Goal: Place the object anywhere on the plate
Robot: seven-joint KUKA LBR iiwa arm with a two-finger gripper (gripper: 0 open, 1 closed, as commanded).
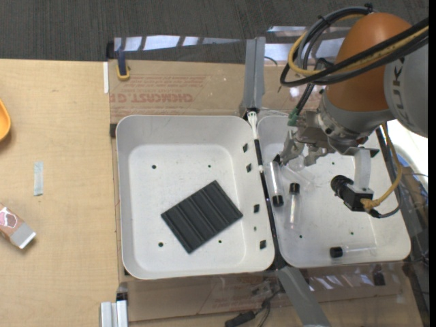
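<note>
Right bin (pixel 388 240), beneath the arm: three clear slender tubes with black caps, any of which may be the object. One tube (pixel 292 206) lies near the bin's middle, a second tube (pixel 270 179) lies along the left wall, and a third tube (pixel 355 250) lies near the front wall. The pincer (pixel 300 151) hangs above the bin's rear left part. You cannot tell whether it is apart or together, and no tube is seen in it.

Expect a tube to be light, stiff, smooth and prone to roll. You would do best to take it across its barrel at mid-length.

Left bin (pixel 136 182): the plate (pixel 201 215), a dark ribbed slab, lies flat and skewed, clear of every wall. Its ribs may check rolling. The bin floors are smooth. The wall-side tube leaves little room. The cardboard-covered worktop (pixel 54 114) surrounds both bins.
</note>
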